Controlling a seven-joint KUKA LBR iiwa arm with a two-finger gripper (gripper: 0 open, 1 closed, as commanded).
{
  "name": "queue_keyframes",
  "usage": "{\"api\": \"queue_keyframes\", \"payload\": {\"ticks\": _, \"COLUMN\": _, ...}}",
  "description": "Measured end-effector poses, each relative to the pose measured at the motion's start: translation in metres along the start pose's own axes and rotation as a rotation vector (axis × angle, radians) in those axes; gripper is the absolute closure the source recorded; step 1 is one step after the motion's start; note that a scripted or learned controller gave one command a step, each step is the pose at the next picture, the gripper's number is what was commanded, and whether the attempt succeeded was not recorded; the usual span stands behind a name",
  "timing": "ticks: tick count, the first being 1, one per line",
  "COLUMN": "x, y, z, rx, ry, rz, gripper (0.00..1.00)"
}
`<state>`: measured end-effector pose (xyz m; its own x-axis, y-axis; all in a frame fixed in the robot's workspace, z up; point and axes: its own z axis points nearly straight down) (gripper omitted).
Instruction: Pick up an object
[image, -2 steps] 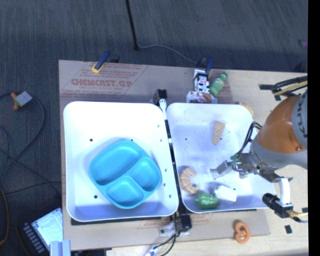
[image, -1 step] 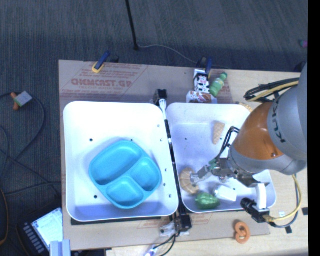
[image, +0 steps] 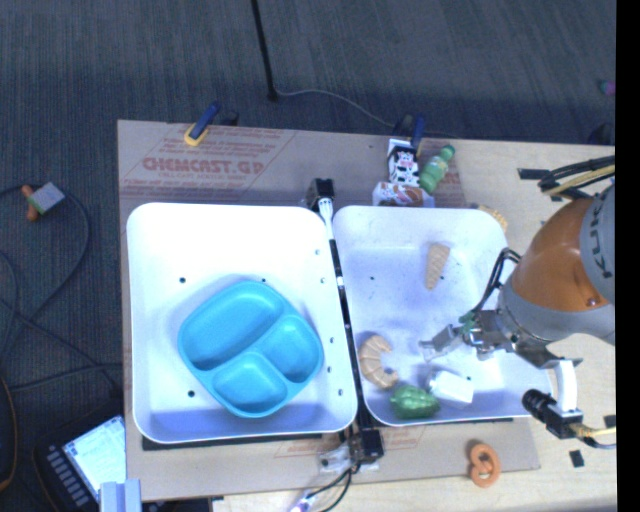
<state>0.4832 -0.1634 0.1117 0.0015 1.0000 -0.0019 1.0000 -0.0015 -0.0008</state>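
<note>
We see the right bin (image: 420, 225), one of two shallow white bins on a worktop (image: 230, 160), and we take this bin as our landmark. Several small objects lie inside it. A tan cone-shaped piece (image: 436, 263) rests in the bin's upper half, lying well apart from the others. Toward the lower left corner of the bin lies a croissant-like pastry toy (image: 378, 361), and just below and to its right sits a green leafy toy (image: 413, 402), close to the bin's lower rim. Just beside the green toy, on its right, is a small white block (image: 452, 386).

The gripper (image: 447, 340) hangs low over the bin's lower right part, above the white block, and we cannot tell how far apart its fingers stand (they are blurred), nor do we see anything between them. The grey arm with its orange band (image: 560, 265) reaches over the bin's right rim.

To the left of our landmark bin, touching it, is the left bin (image: 160, 240), which holds a blue divided plate (image: 250, 345). Beyond the landmark bin's upper rim stand a small printed carton (image: 401, 172) and a green bottle-like toy (image: 434, 170). Below the bin's lower rim, an orange pretzel-shaped toy (image: 484, 463) lies on the worktop.
</note>
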Motion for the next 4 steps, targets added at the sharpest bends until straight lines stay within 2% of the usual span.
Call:
{"api": "queue_keyframes", "payload": {"ticks": 1, "x": 0.059, "y": 0.002, "z": 0.025, "rx": -0.005, "ry": -0.002, "rz": 0.0, "gripper": 0.0}}
{"api": "queue_keyframes", "payload": {"ticks": 2, "x": 0.011, "y": 0.005, "z": -0.01, "rx": 0.0, "ry": 0.0, "rz": 0.0, "gripper": 0.0}}
{"api": "queue_keyframes", "payload": {"ticks": 3, "x": 0.052, "y": 0.002, "z": 0.025, "rx": -0.005, "ry": -0.001, "rz": 0.0, "gripper": 0.0}}
{"api": "queue_keyframes", "payload": {"ticks": 4, "x": 0.05, "y": 0.003, "z": 0.013, "rx": -0.01, "ry": -0.005, "rz": 0.002, "gripper": 1.0}}
